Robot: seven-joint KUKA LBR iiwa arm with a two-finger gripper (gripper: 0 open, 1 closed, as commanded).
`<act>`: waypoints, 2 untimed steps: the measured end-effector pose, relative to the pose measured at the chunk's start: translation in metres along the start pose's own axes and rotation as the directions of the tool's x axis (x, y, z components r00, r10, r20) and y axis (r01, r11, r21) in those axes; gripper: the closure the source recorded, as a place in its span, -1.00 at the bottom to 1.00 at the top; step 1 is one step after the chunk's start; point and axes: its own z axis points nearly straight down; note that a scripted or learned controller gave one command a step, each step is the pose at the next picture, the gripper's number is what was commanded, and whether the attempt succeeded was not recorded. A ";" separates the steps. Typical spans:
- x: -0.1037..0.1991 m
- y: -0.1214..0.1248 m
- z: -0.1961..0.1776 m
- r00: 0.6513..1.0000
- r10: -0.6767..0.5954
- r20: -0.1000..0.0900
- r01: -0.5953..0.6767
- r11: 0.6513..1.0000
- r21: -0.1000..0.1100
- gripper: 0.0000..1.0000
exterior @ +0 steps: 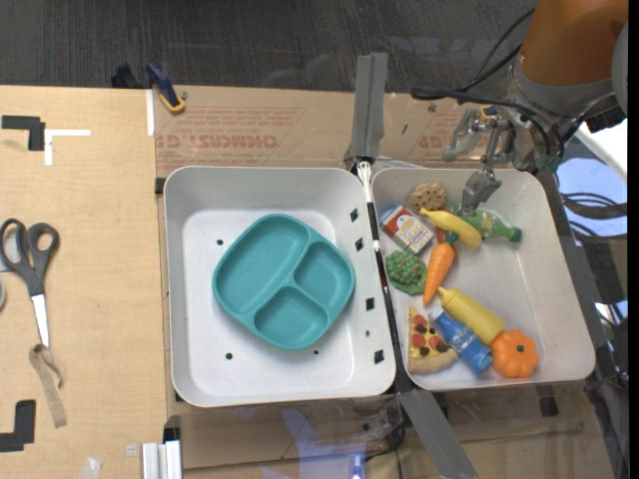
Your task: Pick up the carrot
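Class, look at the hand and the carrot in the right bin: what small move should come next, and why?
Probably shift the hand toward the near-left, over the carrot. It hangs at the bin's far side, above the banana, and the carrot lies apart from it, beside the broccoli.

Arm [574, 28] cut off at top edge; mustard bottle [469, 312] overlaps blue bottle [466, 344].
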 end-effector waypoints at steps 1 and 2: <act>0.031 -0.010 0.132 0.994 -0.108 -0.001 0.108 0.994 0.000 -1.00; 0.105 -0.012 0.157 0.988 -0.157 -0.001 0.157 0.988 0.000 -1.00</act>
